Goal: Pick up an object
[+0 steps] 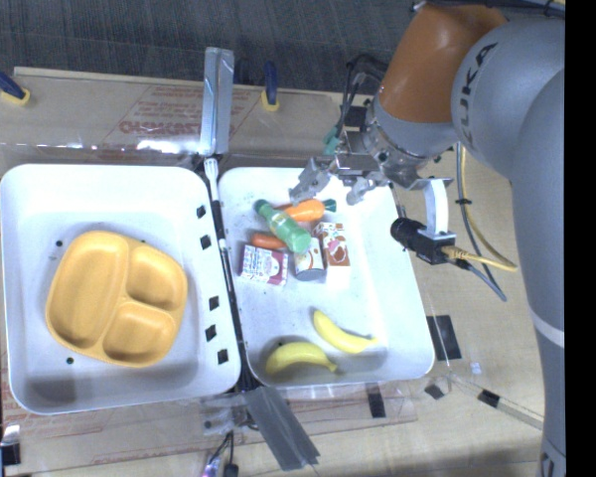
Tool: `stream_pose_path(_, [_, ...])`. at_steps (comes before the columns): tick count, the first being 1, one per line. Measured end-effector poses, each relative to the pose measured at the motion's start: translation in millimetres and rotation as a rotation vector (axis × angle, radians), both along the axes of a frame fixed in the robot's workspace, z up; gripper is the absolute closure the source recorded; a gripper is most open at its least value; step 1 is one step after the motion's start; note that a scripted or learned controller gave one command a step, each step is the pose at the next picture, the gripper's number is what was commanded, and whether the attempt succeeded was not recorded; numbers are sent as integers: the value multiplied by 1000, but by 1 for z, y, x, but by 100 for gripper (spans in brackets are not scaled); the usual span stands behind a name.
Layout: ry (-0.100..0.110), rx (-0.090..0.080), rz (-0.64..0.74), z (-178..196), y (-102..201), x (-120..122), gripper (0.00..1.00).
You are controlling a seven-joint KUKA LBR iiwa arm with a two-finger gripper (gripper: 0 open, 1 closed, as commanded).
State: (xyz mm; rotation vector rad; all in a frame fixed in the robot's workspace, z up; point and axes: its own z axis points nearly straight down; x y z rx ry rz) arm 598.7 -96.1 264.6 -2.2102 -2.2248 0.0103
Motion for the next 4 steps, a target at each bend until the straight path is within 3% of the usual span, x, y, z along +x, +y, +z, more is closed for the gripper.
stream_pose_path(1, [-6,0,77,-171,-9,22,0])
stream_pose_path(2, [3,2,81,-165,-9,21,100])
stream_pose_path(3, [3,2,81,-165,-9,21,0])
stream_pose_path(4, [24,17,334,-178,-47,42,0])
